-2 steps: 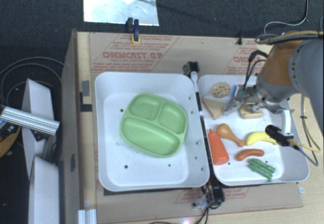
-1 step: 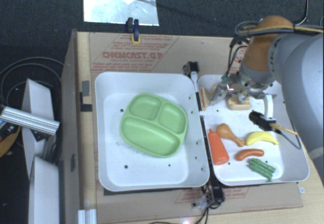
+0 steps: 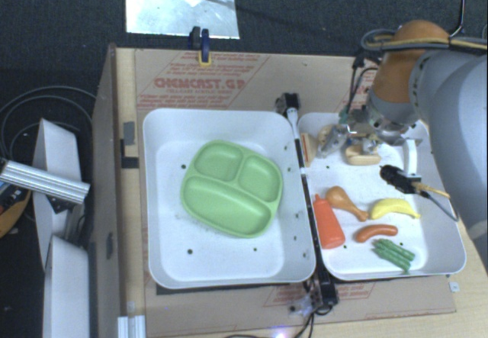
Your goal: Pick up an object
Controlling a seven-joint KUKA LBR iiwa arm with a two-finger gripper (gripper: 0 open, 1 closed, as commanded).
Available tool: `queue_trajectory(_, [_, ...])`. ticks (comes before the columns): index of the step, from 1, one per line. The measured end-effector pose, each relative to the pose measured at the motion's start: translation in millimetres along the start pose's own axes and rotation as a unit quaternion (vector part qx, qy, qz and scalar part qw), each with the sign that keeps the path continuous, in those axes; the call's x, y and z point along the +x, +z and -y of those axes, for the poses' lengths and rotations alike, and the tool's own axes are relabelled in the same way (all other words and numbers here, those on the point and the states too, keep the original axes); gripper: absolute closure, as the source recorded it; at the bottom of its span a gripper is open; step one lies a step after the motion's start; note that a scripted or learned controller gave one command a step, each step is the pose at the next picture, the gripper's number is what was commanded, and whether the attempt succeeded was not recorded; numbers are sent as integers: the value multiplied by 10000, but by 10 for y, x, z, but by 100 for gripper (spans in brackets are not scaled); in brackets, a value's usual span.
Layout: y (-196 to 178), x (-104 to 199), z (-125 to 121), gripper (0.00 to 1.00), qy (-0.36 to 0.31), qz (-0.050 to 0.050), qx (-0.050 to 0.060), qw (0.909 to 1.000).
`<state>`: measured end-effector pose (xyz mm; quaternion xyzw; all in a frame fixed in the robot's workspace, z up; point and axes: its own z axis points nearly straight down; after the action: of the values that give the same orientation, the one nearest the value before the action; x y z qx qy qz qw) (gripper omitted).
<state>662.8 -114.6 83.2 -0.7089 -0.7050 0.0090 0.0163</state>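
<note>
From the camera view, the counter (image 3: pixel 221 73) carries two white bins side by side. The left bin (image 3: pixel 169 252) holds a green divided plate (image 3: pixel 232 188) lying flat at its centre. The grey arm reaches into the right bin (image 3: pixel 438 236) from 3 o'clock, and the claw (image 3: pixel 345 136) sits low at the bin's 12 o'clock end. I cannot tell whether the claw is wide or narrow, and nothing can be seen gripped in it.

A pale beige toy piece (image 3: pixel 363 156) lies just beside the claw at its 5 o'clock. A thin brown strip (image 3: pixel 306 148) lies along the bin's 10 o'clock wall. Near the bin's centre is an orange drumstick (image 3: pixel 345 203), with a red-orange carrot (image 3: pixel 329 226) touching it at 7 o'clock. A yellow banana (image 3: pixel 394 209) lies at 3 o'clock from the drumstick, a red sausage (image 3: pixel 376 233) just below it, and green beans (image 3: pixel 395 253) toward the bin's 5 o'clock corner.
</note>
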Motion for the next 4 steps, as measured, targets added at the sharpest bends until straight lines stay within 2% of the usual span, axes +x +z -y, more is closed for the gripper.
queue_trajectory(2, [-6,-524,-1,0,0,16,-29,10000])
queue_trajectory(3, [-746,-941,-53,0,-23,77,-229,9997])
queue_trajectory(4, [-59,-311,383,0,-60,30,-145,9999])
